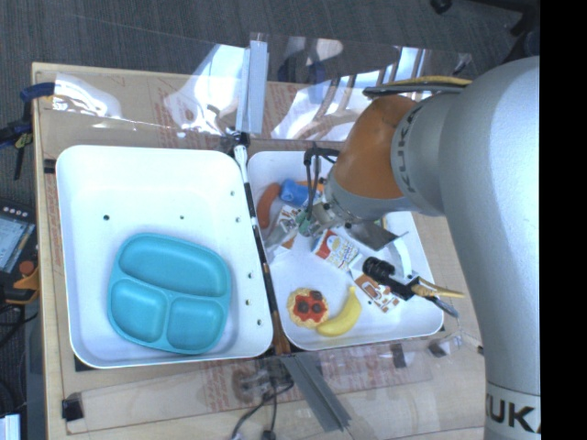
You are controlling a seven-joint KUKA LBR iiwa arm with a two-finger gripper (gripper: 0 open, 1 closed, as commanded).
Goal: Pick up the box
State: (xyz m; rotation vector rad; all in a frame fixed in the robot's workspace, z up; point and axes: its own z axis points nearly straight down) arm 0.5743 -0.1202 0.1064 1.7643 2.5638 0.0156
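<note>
You see a turquoise tray [171, 291] in the white left bin [83, 181], a yellow banana [340, 316], and a white box [337, 249] with red print.

You have the divided tray [170, 291] in the left bin [83, 168], left of the banana [341, 315] in the right bin [417, 324].

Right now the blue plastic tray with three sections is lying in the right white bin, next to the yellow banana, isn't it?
Not quite. The camera view shows the blue plastic tray with three sections lying in the left white bin. The yellow banana is in the right white bin, so they are not neighbours.
</note>
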